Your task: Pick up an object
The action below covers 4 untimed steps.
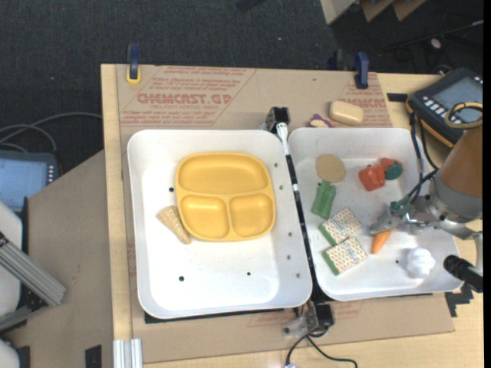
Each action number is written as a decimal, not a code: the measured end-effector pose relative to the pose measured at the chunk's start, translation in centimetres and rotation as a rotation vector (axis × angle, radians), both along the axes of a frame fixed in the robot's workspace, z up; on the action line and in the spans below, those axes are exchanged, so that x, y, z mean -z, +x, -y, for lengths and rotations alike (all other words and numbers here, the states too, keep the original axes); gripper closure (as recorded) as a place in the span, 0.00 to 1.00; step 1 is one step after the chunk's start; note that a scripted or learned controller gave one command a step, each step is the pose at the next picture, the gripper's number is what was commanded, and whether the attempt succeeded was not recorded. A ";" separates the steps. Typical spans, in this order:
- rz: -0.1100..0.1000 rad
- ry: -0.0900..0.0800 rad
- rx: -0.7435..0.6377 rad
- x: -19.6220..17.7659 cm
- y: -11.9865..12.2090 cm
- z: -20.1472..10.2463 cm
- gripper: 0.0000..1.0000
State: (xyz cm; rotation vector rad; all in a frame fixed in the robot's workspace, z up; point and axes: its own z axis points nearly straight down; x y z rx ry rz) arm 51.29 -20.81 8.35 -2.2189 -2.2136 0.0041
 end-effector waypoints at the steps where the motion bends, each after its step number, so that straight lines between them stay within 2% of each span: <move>1: 0.013 -0.006 -0.006 -0.2 7.1 0.1 0.00; 2: -0.003 0.005 -0.006 -0.1 15.5 0.0 0.00; 3: 0.005 -0.002 -0.006 -1.3 15.4 0.2 1.00; 4: -0.006 -0.004 -0.006 -0.1 15.2 -6.4 1.00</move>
